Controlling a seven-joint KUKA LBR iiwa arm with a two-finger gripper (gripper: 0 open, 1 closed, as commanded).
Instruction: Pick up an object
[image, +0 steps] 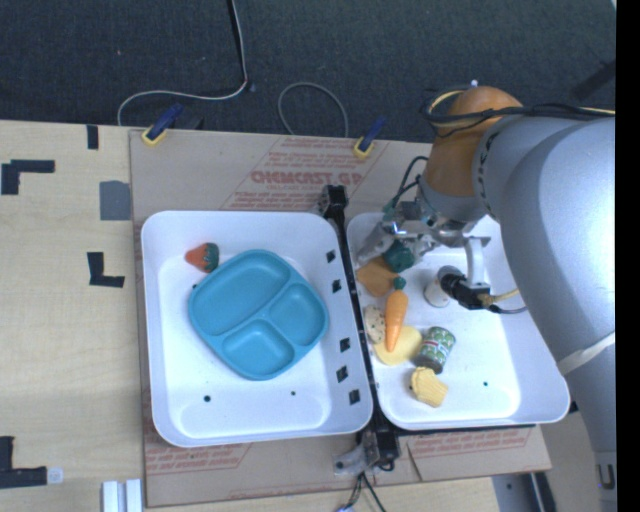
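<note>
I see my pincer (398, 243) low over the right bin (500, 400), near the bin's far left corner. Its fingers are metal and shiny. They sit close together, and something small and dark green (400, 257) is at their tips. I cannot tell if the fingers are truly pinching it.

Just below the pincer lies one tan lump (374, 277), blocky and dull, by the bin's left wall. One toy carrot (396, 316) lies next. It is long and smooth and orange. Its long way runs from the far side to the near side, with the green top at the far end, close to the pincer, and the pointy tip toward the near edge. The tip rests on one flat yellow piece (402, 346). Beside that, at the left wall, is one pale bumpy round thing (375, 324).

One small can (435, 349) with a green label lies tipped over, just right of the carrot. One yellow lumpy toy (428, 387) sits near the near edge. One white round thing (436, 293) sits mid-bin.

There are two white bins, both shallow and smooth. In the left bin (170, 400) is one blue plastic plate (258, 313) with three parts. One red strawberry toy (202, 256) sits by its far left rim.

Both bins sit on brown cardboard (200, 180).
</note>
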